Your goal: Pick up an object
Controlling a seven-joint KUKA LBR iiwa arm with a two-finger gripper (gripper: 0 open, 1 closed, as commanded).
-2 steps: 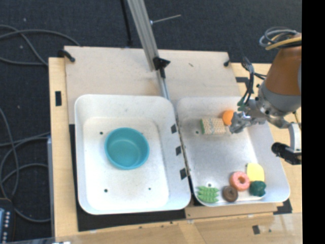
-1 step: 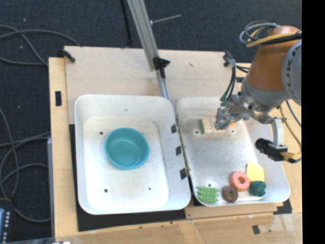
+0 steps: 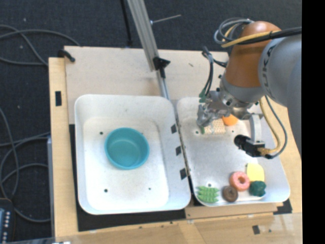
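My arm came in from the right, orange band above the wrist, and my gripper (image 3: 204, 120) hung low over the far left part of the right bin (image 3: 213, 159). Whether it was clenched or released, I could not tell from above; nothing showed clearly in its grasp.

Just right of the gripper lay a small pale waffle-like piece (image 3: 217, 127), flat on the bin floor, its long axis running left to right. An orange lump (image 3: 230, 120) sat touching its far right corner, partly under my wrist. A small green bit (image 3: 202, 130) showed right at the gripper's tip; too small to name.

Along the near edge of the same bin: a green ridged piece (image 3: 207, 193), a brown doughnut (image 3: 230, 193), a pink doughnut (image 3: 239, 180), a yellow block (image 3: 255, 172) and a dark green lump (image 3: 258, 188), all crowded close, well apart from the gripper. A black cable fitting (image 3: 247, 144) hung over the bin's middle right.

Left bin (image 3: 91, 111) held a teal bowl (image 3: 127, 147), upright, near its centre. A metal pole (image 3: 144, 27) slanted across the far side of the bench.
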